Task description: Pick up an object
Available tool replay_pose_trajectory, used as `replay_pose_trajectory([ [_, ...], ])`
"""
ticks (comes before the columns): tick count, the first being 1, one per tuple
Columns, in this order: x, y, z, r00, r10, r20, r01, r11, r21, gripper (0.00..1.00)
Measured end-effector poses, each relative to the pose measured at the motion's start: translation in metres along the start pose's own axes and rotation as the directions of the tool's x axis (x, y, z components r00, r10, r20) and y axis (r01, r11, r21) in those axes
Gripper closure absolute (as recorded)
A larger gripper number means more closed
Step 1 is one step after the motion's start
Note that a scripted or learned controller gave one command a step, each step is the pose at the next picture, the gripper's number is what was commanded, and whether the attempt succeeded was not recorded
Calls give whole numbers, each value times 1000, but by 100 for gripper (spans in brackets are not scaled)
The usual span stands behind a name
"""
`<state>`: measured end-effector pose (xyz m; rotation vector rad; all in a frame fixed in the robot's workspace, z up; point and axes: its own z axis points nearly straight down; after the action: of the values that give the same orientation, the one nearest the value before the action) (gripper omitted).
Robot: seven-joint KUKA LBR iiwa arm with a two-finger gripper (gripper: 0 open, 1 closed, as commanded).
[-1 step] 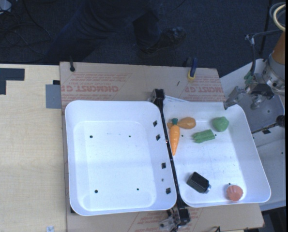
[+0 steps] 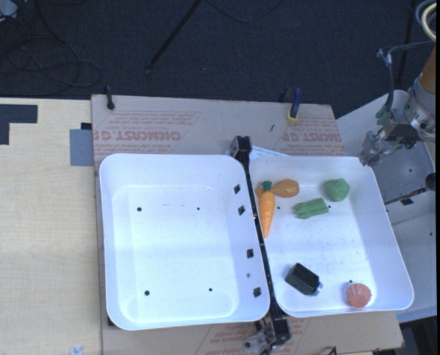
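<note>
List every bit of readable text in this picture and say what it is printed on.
"CHEMCAST GP", red print, seen upside down, on the brown board under the bins, left of the middle.
A second red print of the same look on that board toward the yellow clamp: only "GP" can be made out.
More red print on the board's front edge below the bins: too cut off to read.
No text on the bins or the objects in them.

Two shallow white bins sit side by side on a cardboard sheet [image 2: 205,128] printed with red lettering. The left bin [image 2: 123,176] and the right bin [image 2: 393,261] meet along a black divider strip [image 2: 253,220]. A yellow clamp [image 2: 293,112] grips the cardboard's far edge. Left of the cardboard lies a light wooden bench top [image 2: 35,257] bearing black and grey patches. Cables [image 2: 49,58] trail across the dark floor beyond.
</note>
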<state>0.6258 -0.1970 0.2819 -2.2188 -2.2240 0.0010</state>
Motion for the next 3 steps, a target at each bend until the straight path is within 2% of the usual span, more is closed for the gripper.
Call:
replay_pose_trajectory([
  [1, 90, -4, -66, 1000, -5, -1, 5, 1000, -6, 100],
  [2, 131, -25, -113, 1000, -3, -2, 3, 1000, -4, 100],
  [3, 191, -58, -143, 1000, -4, -2, 4, 1000, -2, 100],
])
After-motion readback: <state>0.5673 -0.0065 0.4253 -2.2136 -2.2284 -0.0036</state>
